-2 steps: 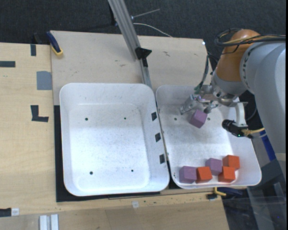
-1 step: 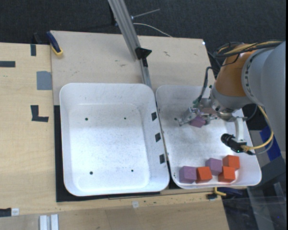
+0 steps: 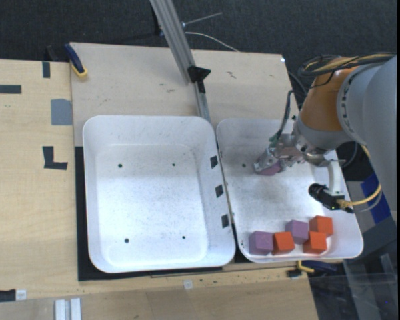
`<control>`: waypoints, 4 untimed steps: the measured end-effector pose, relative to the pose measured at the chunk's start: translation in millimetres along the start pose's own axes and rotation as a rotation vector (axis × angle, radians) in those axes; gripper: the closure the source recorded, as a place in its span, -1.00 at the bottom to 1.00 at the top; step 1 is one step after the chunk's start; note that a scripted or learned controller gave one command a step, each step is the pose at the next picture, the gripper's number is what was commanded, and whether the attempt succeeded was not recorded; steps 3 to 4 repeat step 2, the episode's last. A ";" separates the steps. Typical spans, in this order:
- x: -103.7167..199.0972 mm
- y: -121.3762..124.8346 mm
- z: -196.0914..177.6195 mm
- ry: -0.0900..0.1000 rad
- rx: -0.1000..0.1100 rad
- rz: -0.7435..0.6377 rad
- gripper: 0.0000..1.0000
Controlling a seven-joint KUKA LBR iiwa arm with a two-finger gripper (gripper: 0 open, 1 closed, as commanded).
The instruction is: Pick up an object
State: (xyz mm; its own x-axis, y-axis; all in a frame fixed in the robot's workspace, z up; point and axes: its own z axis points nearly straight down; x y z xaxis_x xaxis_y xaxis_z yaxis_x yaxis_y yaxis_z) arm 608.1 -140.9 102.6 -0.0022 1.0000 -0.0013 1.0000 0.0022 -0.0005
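My gripper (image 3: pixel 269 163) reaches down into the upper middle of the right bin (image 3: pixel 253 199). A small purple block (image 3: pixel 272 169) lies right at its tip, touching or between the fingers; I cannot tell which. Several blocks are bunched in the bin's near right corner: a purple block (image 3: pixel 261 242), an orange block (image 3: pixel 283 242), a second purple block (image 3: pixel 298 230), and two orange blocks (image 3: pixel 319 235) at the far right.
The left bin (image 3: pixel 93 179) stands beside the right one, with black tabs (image 3: pixel 219 191) along the shared wall. A slanted metal rail (image 3: pixel 177 35) crosses the bench behind the bins. A black cable fitting (image 3: pixel 323 195) hangs off the arm over the right bin.
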 end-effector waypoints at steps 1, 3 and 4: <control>88.5 49.2 -94.7 0.004 -0.009 -0.008 1.00; 236.4 66.2 -154.4 0.005 -0.002 -0.008 1.00; 236.4 66.2 -154.4 0.005 -0.002 -0.008 1.00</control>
